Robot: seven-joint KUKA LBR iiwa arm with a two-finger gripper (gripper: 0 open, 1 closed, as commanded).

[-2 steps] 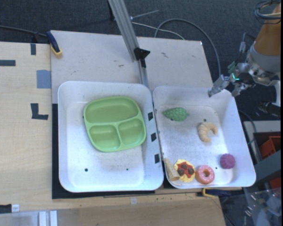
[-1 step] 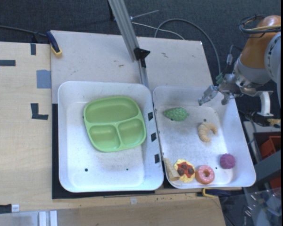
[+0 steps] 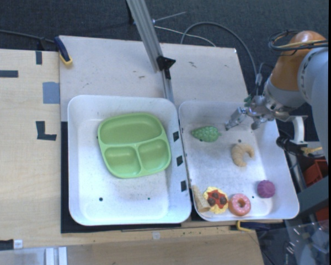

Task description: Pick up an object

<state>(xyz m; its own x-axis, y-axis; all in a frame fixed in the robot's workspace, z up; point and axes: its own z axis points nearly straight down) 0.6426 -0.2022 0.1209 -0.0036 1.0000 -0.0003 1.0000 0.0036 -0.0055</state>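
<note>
Nearest the lower edge of the frame, in the right bin, lie 3 small toy foods in a row: 1 pizza slice with red and yellow topping at lower centre, 1 pink-iced doughnut just to its right, and 1 purple round piece further right, a little higher up. Above these, toward the middle of that bin, sits 1 tan croissant, and up and left of it 1 green leafy piece near the bin's left wall. That makes 5 loose items in the right bin, all apart from each other except the pizza slice and doughnut, which lie close together.

At the upper right of the frame, the gripper hangs over the top right part of the right bin, its 2 thin fingers spread apart and pointing down-left. Nothing sits between them, and they touch none of the items; the croissant lies below them and the green piece to their left.

In the left bin, at centre-left of the frame, rests 1 green divided plate with 3 compartments. 2 white bins stand side by side, walls touching at centre.
</note>
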